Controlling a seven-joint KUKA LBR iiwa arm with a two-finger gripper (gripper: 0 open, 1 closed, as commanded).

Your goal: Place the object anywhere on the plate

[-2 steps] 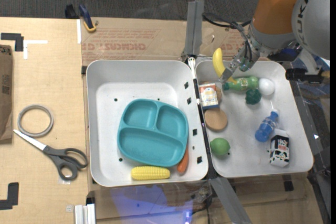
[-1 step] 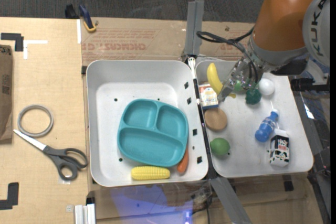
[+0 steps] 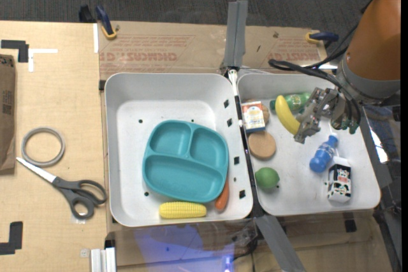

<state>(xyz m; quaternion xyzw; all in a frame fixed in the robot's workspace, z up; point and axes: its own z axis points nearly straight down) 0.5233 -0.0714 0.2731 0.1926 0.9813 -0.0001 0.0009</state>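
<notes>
The teal divided plate (image 3: pixel 186 161) lies in the left bin (image 3: pixel 121 137), with a yellow corn cob (image 3: pixel 182 209) and an orange carrot (image 3: pixel 222 199) along its front edge. My gripper (image 3: pixel 308 129) hangs over the middle of the right bin (image 3: pixel 363 200), just right of the yellow banana (image 3: pixel 286 114). It is open and holds nothing. A blue bottle (image 3: pixel 322 155) lies just below and to the right of it. A green bottle (image 3: pixel 298 100) sits behind the banana.
The right bin also holds an orange box (image 3: pixel 254 116), a round tan disc (image 3: pixel 262 145), a green lime (image 3: pixel 267 178) and a small white carton (image 3: pixel 340 182). Scissors (image 3: pixel 67 188) and a tape roll (image 3: pixel 43 145) lie on the bench at the left.
</notes>
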